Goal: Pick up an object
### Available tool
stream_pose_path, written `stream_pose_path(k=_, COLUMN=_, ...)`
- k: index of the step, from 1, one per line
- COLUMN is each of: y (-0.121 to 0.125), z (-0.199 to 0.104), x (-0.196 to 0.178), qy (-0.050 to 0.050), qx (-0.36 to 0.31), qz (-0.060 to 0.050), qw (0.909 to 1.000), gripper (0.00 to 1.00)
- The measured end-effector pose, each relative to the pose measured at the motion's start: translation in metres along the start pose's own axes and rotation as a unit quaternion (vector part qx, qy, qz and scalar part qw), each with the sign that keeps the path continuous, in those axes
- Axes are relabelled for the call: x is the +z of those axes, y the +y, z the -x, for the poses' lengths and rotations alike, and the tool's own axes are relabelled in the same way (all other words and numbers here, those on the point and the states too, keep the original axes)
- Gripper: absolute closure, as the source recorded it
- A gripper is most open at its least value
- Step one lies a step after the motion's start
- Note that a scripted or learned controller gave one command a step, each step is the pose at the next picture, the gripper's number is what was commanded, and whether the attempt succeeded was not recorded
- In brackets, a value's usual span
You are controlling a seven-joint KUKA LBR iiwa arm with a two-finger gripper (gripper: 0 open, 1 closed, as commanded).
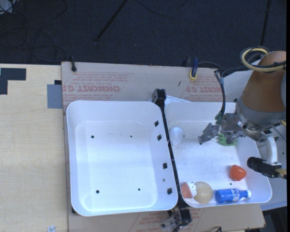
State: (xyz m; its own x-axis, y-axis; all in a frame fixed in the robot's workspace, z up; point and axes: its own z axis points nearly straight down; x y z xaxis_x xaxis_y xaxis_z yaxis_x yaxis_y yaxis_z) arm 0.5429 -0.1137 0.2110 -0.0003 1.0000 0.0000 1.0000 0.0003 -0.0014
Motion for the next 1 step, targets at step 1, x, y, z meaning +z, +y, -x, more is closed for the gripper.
stream_pose_path(k=1, y=0.0061, z=0.0714, x=-0.0238, qy=-0.002, qx=0.002, qz=0.001, qw=1.0, gripper=0.0)
